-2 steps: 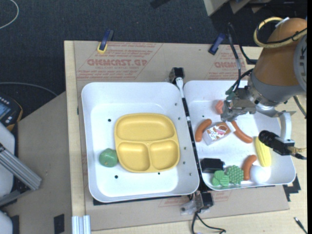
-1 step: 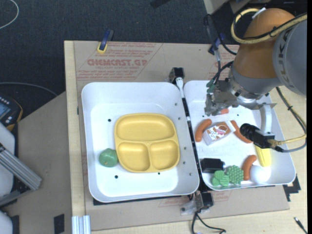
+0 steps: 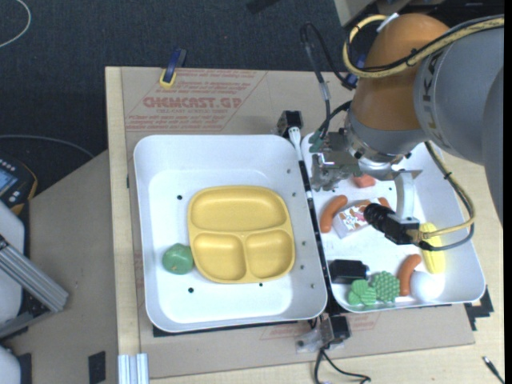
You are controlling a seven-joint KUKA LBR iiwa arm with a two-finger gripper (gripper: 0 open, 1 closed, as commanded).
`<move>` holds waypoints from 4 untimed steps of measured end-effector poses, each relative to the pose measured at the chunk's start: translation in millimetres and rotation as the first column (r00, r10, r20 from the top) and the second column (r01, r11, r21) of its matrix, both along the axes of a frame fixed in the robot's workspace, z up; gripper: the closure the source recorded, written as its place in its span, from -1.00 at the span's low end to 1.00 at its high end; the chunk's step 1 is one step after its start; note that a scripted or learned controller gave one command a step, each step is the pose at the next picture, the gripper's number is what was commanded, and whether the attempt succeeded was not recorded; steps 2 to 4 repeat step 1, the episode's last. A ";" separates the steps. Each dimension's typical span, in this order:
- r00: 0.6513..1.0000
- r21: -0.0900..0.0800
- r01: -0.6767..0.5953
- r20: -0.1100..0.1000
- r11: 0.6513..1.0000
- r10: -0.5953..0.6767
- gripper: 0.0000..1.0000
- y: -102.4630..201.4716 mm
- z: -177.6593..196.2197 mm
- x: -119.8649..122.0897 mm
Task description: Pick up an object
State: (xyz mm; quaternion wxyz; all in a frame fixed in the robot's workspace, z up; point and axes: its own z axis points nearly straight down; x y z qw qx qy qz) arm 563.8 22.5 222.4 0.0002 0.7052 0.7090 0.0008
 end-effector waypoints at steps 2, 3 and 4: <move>1.000 0.000 -0.001 0.002 1.000 0.001 1.00 51.6 -5.9 10.0; 1.000 0.000 -0.001 0.002 1.000 0.001 1.00 51.6 -5.9 10.0; 1.000 0.000 -0.001 0.002 1.000 0.001 1.00 51.6 -5.9 10.0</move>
